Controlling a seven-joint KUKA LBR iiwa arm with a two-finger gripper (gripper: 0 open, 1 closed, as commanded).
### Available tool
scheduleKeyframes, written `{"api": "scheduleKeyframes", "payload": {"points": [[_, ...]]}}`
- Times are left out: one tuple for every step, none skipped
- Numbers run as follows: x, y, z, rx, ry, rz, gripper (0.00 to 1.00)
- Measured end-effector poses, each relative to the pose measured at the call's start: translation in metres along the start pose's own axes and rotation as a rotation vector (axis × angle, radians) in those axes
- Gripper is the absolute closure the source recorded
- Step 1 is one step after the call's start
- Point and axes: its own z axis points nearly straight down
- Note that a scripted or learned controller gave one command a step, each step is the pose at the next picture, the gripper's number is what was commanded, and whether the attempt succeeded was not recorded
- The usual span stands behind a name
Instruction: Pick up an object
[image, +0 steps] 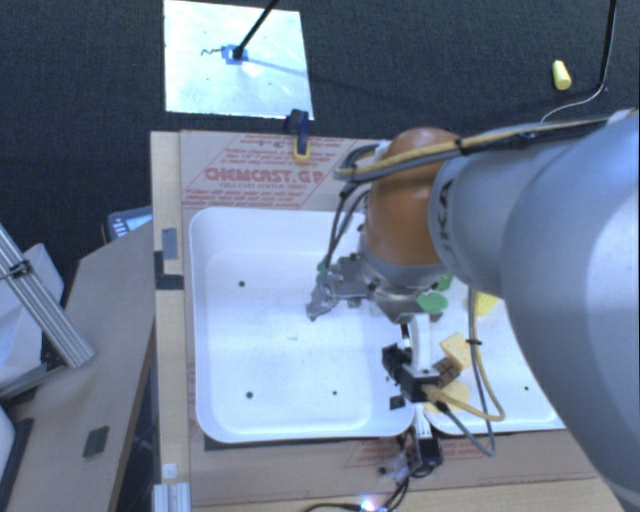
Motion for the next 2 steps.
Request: {"api": "scheduleKeyframes", "payload": {"points": [[-0.009, 0.000, -0.010, 0.002, -0.004, 0.010, 1.00], [0.083, 0.106, -0.121, -0.014, 0.000, 0.004, 1.00]]}}
